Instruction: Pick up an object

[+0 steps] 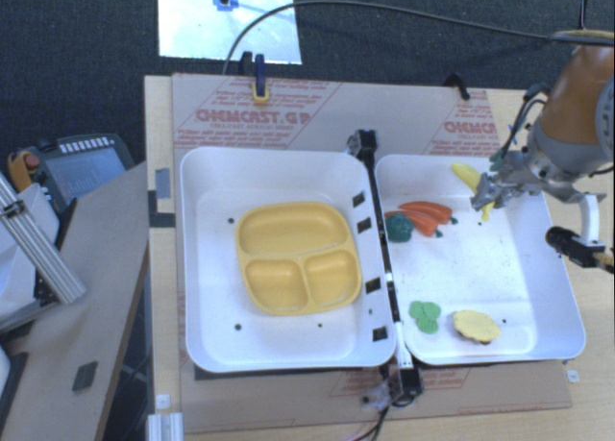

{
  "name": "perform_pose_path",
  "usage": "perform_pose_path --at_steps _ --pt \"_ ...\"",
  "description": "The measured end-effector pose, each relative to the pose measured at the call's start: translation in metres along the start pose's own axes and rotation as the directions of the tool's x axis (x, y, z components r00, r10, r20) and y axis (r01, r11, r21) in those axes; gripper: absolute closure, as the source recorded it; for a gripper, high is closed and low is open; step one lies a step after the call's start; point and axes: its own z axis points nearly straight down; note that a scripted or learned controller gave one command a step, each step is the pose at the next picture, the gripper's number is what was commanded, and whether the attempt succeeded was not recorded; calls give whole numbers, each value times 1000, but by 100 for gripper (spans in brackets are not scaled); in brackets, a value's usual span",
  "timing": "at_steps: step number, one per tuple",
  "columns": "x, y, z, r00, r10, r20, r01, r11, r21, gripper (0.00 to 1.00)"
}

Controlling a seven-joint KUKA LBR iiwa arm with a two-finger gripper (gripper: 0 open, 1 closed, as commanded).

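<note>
In the right bin (538,266) lie several toy foods. A yellow banana (466,175) lies at the far side, and my gripper (492,195) hangs right over its near end, covering part of it. Just left of the gripper lies an orange carrot (426,213), with a teal piece (399,228) beside it against the bin's left wall. Near the front sit a green broccoli piece (424,314) and a yellow-brown slice (476,327). The grey arm with its orange band (577,103) comes in from the right.
The left bin (207,237) holds a yellow divided tray (296,257). A black divider with clips (377,247) runs between the two bins. A black bracket (577,247) juts over the right bin's right rim. Bare white floor lies in the middle of the right bin.
</note>
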Motion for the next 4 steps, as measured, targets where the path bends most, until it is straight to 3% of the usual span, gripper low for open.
perform_pose_path --at_steps 2,4 --pt "-7 5 -82 1000 -1 -1 1 1000 3 100" --pt "108 -10 -94 1000 -6 -5 6 1000 7 100"
